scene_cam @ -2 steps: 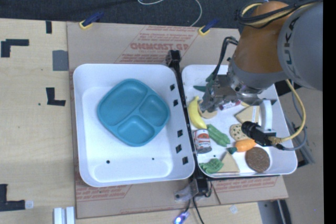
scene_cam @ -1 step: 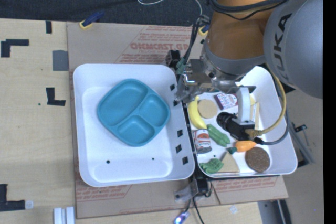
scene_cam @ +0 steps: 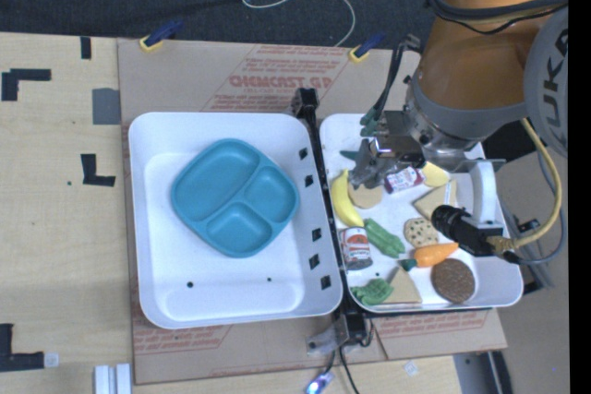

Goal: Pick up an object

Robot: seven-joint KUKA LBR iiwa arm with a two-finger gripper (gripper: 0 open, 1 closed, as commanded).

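Right now you see the gripper low over the upper left of the right bin, just above the banana; whether it is spread or pinching anything, you cannot tell. Below it lie a green pepper, a small can, a carrot and a round brown cookie. The left bin holds a blue divided plate.

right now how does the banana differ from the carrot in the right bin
The banana is yellow and curved, lying along the bin's left wall just below the gripper. The carrot is orange, straighter and smaller, lying crosswise nearer the bin's front, above the brown round disc. Both lie flat among toy food.
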